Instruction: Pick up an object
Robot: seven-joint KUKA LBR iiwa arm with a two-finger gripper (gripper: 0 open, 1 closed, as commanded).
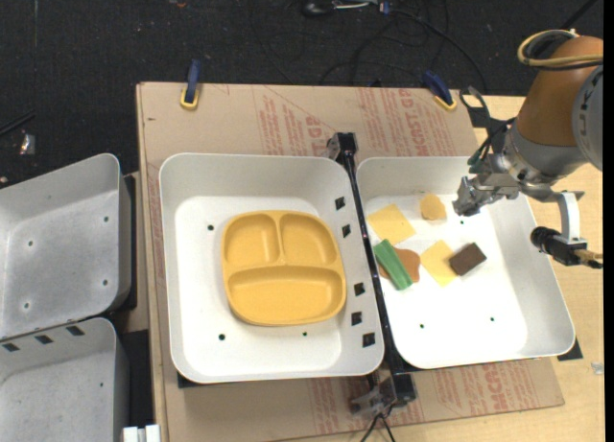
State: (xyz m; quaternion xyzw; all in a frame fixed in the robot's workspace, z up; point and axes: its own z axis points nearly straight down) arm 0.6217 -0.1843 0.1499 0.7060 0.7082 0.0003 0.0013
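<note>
Both bins [182,267] look like smooth white plastic with a soft sheen. The yellow tray [284,267] is smooth, slightly glossy plastic. The bench [288,119] top is matt brown cardboard with red print. The toy foods seem matt: pale yellow slices [391,222], a green strip [392,264], a brown block [467,259]. The arm [556,104] has a glossy orange shell, and the gripper [467,198] looks like dull grey metal.

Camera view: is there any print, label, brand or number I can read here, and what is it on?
Red print on the brown board under the two bins, upside down from this view: too blurred to read for certain.
More red print along the board's front right edge: too small and blurred to read.
The yellow tray, the white bins and the food pieces bear no text.
</note>
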